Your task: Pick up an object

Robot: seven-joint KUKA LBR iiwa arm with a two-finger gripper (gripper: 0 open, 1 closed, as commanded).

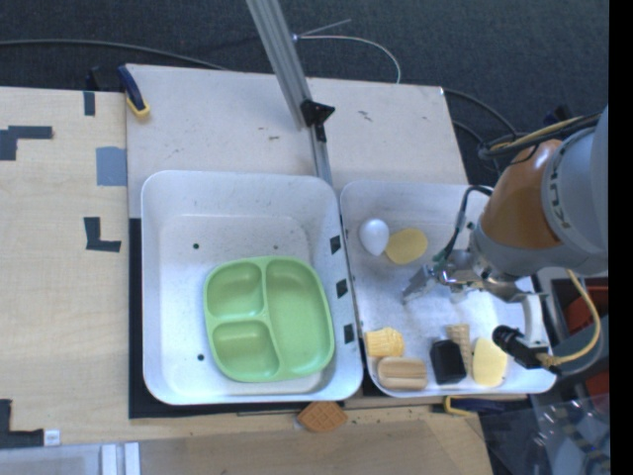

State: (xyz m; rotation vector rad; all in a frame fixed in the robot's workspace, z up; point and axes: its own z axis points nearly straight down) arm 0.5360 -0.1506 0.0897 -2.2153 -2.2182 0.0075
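Seen from above, the pale bench (247,117) carries my two white bins side by side, the left bin (158,265) and the right bin (356,265), their inner rims touching. A slanted metal pole (282,47) crosses the far side of the bench, its top cut off by the frame.

My arm (554,206) reaches in from the right, its grey bulk and orange band hiding the right wall of the right bin and running out of the frame. The wrist bends down over the middle of that bin, and my gripper (427,280) points left, low above the floor. Its fingers are small and dark against the shadow; I cannot tell whether they are spread or pressed together, and nothing shows between them.

A green divided plate (269,317) lies flat in the left bin. In the right bin, a yellow round piece (406,245) and a white ball (374,236) sit touching, just beyond my gripper. Along the near wall lie a corn piece (385,342), a bread roll (402,372), a black block (447,361) and a yellow wedge (489,362). A waffle-like cookie (321,417) rests outside on the near edge.
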